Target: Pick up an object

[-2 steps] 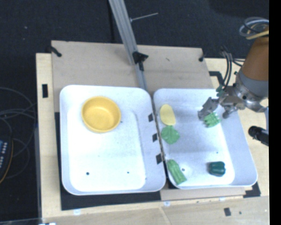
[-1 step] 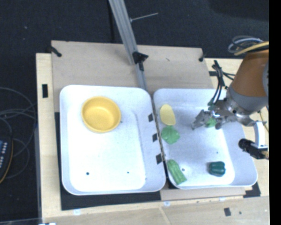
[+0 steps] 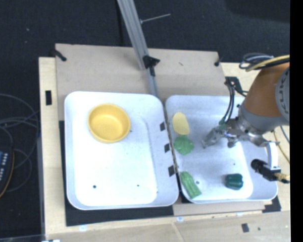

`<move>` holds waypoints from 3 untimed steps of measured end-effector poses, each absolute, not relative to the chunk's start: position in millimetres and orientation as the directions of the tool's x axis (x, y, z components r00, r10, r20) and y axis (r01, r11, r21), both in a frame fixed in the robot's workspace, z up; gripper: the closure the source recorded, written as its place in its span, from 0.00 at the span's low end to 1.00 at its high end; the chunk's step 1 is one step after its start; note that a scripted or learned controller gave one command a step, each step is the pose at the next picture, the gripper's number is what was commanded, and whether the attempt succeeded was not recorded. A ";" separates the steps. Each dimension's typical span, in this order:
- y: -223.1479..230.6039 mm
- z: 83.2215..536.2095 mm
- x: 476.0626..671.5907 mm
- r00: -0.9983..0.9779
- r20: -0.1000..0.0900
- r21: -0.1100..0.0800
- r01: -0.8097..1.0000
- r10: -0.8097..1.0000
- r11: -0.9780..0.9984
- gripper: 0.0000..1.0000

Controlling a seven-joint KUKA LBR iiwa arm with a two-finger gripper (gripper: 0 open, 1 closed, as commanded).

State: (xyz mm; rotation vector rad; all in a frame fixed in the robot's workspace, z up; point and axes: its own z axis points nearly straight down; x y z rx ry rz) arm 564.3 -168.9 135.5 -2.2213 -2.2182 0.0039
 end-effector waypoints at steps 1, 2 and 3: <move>-168.9 148.2 565.8 0.002 0.000 0.002 1.000 1.000 -0.002 1.00; -177.5 202.4 560.1 0.002 -0.001 0.006 1.000 1.000 -0.002 1.00; -176.3 264.6 564.6 0.000 -0.001 0.006 1.000 1.000 0.000 1.00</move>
